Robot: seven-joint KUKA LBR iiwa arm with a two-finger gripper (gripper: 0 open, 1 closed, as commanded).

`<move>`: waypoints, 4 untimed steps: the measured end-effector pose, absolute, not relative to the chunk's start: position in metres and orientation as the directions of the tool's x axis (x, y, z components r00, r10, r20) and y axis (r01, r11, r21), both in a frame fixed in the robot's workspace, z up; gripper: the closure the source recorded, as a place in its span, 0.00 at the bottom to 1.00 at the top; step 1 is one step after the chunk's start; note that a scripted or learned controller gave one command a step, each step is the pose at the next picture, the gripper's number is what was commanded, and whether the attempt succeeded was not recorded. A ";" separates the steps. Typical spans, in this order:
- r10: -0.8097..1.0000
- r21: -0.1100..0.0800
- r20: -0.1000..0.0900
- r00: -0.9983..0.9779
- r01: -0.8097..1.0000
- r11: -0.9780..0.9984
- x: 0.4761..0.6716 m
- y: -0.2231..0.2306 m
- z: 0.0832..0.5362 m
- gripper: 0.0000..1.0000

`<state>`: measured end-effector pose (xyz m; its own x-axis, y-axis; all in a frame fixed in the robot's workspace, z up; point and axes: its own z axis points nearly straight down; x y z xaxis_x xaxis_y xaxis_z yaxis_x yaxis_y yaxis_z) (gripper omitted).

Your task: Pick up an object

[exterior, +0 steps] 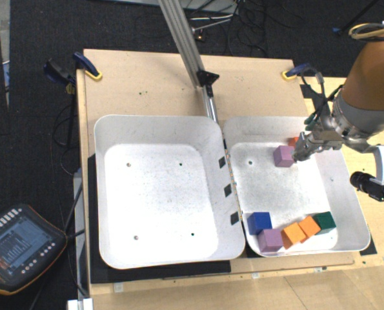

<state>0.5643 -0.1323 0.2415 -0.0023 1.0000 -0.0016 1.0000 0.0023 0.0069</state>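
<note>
Gripper (pixel 303 148) low over right bin (pixel 346 192), upper part. Jaw state: can't tell, fingers dark + blurred from this angle. Purple cube (pixel 283 155) just left of jaws, touching or nearly; not seen between them. Small orange bit (pixel 295 140) just behind tip. Well below jaws, near bin's front wall: blue cube (pixel 259 221), purple block (pixel 270 239), orange block (pixel 294 232), green block (pixel 323 222), bunched in row. Left bin (pixel 114 173) far left of jaws.

Open floor lay across the middle of the right bin (pixel 346 196), between the pale purple cube (pixel 283 155) beside the gripper (pixel 301 152) in its upper part and the row of blue (pixel 259 222), purple (pixel 270 239), orange (pixel 294 232) and green (pixel 323 223) blocks crowding its lower edge.
</note>
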 end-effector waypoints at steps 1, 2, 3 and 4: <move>1.000 0.007 -0.002 -0.003 1.000 0.003 0.566 -0.132 0.295 1.00; 1.000 -0.001 0.001 -0.007 1.000 0.007 0.560 -0.081 0.277 1.00; 1.000 -0.001 0.002 -0.008 1.000 0.009 0.563 -0.027 0.255 1.00; 1.000 0.001 0.001 -0.009 1.000 0.009 0.579 0.028 0.248 1.00</move>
<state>0.5793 0.0278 0.2480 -0.0086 1.0000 0.0013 1.0000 0.0086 0.0010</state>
